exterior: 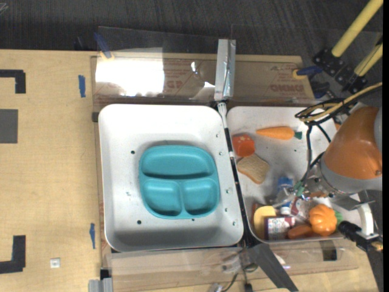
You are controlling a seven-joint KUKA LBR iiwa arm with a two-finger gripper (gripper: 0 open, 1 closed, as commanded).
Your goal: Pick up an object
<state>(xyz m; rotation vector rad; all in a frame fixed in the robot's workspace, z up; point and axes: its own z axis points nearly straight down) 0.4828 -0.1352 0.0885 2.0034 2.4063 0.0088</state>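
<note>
1. My hand (302,193) is hanging low over the near end of the right white bin (273,117), under my grey wrist and its orange band (357,143); whether it is spread or pressed together I cannot tell, since the wrist and the clutter are hiding it.
2. Nothing is showing itself gripped, so I am judging the pick as not yet made: the approach looks done, the closing and lifting are left.
3. The likeliest targets are lying just beside my hand: a small orange pumpkin-shaped toy (323,219), a yellow round piece (264,214), a small labelled bottle (278,225) and a blue scrap (284,182).
4. Farther off in the same bin are resting an orange carrot toy (276,133), a red-orange tomato-like toy (244,145) and a tan bread slice (253,168).
5. The left white bin (115,126) is carrying a teal divided tray (179,180).
6. Both bins are sitting on a pale wooden worktop (45,163) marked with black and blue tape; dark carpet is lying beyond.
</note>
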